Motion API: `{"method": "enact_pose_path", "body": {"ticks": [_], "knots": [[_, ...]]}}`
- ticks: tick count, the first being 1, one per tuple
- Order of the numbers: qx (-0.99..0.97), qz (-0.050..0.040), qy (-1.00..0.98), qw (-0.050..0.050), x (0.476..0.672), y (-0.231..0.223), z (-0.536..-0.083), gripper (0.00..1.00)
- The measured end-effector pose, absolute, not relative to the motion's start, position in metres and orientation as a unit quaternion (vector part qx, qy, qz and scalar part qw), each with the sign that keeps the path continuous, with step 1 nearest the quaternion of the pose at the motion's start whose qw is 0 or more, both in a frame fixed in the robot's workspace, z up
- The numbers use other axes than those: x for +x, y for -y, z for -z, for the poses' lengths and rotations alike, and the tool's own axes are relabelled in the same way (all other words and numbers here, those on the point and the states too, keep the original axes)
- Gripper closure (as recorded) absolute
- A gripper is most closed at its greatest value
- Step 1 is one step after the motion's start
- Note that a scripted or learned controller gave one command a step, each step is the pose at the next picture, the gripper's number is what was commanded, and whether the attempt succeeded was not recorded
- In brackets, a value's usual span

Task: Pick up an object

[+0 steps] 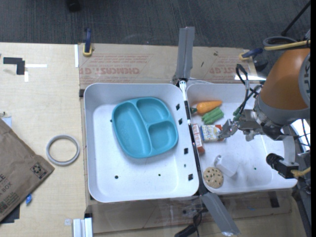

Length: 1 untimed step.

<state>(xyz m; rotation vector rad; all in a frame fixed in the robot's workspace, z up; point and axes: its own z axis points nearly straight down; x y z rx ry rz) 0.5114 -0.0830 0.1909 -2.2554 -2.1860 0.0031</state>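
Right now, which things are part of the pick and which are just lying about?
Job:
gripper
carrot
green pod
carton
cookie
white cup
right bin

Lying about:
blue plate
left bin
tape ring
brown bag

This looks like a robotics lab rather than anyone's home. A pale wooden bench carries two shallow white plastic bins set side by side on a sheet of printed brown cardboard, with dark grey office carpet beyond the bench's far edge. Strips of black and white tape mark its far left corner, and a grey roll of tape lies near its left edge. Cables trail at the far right.
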Motion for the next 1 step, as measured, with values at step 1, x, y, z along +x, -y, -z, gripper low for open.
{"method": "enact_pose_path", "body": {"ticks": [1], "knots": [[-0.704,-0.0016,0.71,0.001,0.5648,0.1206,-0.1268,0.0]]}}
